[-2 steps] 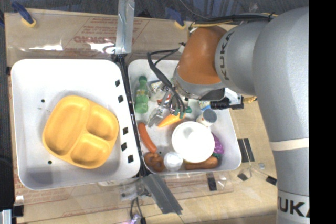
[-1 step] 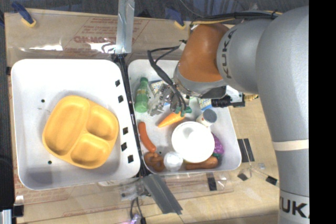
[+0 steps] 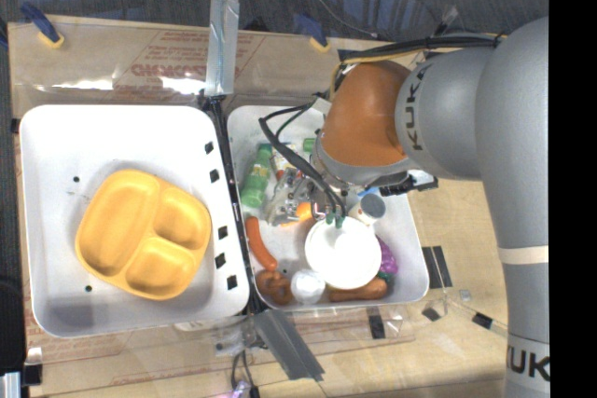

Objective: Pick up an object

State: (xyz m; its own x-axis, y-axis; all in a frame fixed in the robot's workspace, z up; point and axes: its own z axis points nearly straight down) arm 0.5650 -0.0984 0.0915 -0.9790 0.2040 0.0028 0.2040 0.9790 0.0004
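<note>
My arm reaches in from the right, its orange band hanging over the right bin. The gripper points down into the clutter at the bin's middle left, beside a green bottle. A white round plate lies just right of it. An orange carrot-like piece, a brown sausage, a purple item and a small white cup lie along the bin's lower part. The wrist and cables hide what lies under the gripper.
The left bin holds a yellow divided tray. A taped divider with black marks separates the two bins. Cardboard and tape line the bench behind them, and a cable runs off toward the top.
</note>
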